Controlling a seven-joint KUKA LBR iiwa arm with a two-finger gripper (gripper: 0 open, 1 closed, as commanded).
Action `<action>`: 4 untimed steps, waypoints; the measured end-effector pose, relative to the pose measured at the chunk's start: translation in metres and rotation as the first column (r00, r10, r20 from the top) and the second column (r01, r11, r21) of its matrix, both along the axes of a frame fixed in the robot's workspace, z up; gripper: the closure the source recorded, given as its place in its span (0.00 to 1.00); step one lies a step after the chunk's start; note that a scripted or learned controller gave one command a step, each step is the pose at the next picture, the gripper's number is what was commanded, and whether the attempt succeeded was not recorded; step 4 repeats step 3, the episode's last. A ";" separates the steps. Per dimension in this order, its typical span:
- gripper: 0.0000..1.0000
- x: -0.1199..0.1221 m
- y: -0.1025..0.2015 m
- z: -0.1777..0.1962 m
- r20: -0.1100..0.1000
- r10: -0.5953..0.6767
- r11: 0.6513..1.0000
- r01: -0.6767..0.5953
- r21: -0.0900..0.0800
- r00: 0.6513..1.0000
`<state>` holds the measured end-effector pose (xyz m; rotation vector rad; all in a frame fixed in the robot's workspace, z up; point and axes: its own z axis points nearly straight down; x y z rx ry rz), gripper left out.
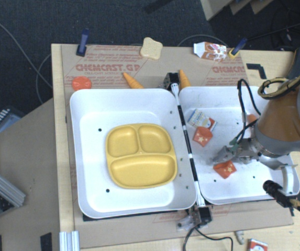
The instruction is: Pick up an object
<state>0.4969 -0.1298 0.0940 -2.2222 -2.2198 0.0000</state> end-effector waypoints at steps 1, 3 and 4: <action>0.00 -0.019 0.033 -0.010 -0.003 0.001 1.000 -0.001 0.001 1.000; 1.00 0.013 0.099 0.091 0.001 0.002 1.000 -0.002 0.000 1.000; 1.00 0.013 0.099 0.091 0.001 0.002 1.000 -0.002 0.000 1.000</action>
